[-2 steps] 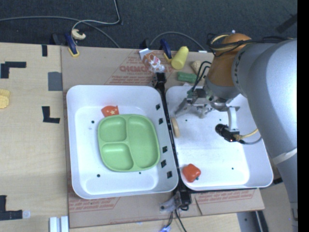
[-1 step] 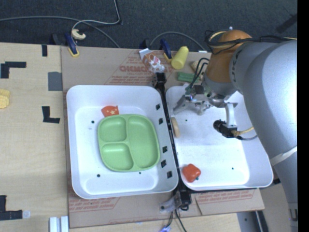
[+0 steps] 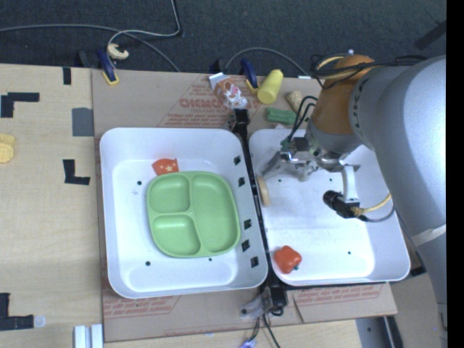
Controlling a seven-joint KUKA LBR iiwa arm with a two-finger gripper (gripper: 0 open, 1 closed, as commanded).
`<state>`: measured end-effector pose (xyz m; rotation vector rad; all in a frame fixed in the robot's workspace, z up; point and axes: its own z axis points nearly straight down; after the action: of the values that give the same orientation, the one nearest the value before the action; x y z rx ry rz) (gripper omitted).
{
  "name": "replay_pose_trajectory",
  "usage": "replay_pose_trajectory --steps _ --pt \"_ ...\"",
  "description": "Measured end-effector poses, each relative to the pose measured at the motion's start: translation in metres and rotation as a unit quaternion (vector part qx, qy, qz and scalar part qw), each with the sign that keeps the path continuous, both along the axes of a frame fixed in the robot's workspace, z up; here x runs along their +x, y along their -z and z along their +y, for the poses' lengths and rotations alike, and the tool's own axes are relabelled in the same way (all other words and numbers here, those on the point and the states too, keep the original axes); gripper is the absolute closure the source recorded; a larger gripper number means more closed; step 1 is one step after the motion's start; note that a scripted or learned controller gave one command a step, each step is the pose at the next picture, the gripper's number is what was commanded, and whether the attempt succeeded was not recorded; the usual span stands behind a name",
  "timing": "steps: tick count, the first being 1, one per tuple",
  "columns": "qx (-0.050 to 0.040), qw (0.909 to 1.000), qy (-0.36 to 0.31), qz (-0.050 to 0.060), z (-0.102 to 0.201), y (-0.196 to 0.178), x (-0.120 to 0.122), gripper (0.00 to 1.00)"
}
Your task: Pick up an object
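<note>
I reach in from the right over the right bin [image 3: 377,263], my grey arm and its orange band [image 3: 339,104] covering that bin's upper right part, and my gripper [image 3: 284,164] hangs low near the bin's upper left corner, close beside the divider where the two bins meet. My metal fingers [image 3: 272,167] point left toward that divider, but from this slant I cannot tell whether they are spread or closed, and I see nothing between them. Just beside the fingertips, against the bin's left wall, lies a small pale tan piece [image 3: 263,192]; whether I touch it I cannot say. The orange-red object [image 3: 287,259] sits well apart from me, low in the right bin near its front left corner. A black fitting with a yellowish cable [image 3: 346,204] hangs below my wrist over the middle of the bin. In the left bin [image 3: 119,216] a green divided plate [image 3: 193,213] fills the centre, and a small orange block [image 3: 165,167] lies just beyond its upper left rim. Black clips line the divider [image 3: 249,194] between the bins. Behind the bins, on the cardboard [image 3: 145,100], lie a yellow cylinder [image 3: 270,85], a green piece [image 3: 280,116] just in front of it, a tan bit [image 3: 293,98] to its right, and a white-and-red crumpled wrapper [image 3: 228,90]. Cables [image 3: 145,35] trail across the dark floor beyond.
</note>
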<state>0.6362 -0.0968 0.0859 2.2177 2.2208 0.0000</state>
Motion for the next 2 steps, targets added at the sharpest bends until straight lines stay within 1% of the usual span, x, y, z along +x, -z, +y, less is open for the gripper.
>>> replay_pose_trajectory --steps 1,2 --pt "0.0008 1.0 0.0 0.0 0.001 0.0 0.007 0.0" --pt "0.0006 1.0 -0.001 0.0 -0.001 0.001 0.033 0.0"
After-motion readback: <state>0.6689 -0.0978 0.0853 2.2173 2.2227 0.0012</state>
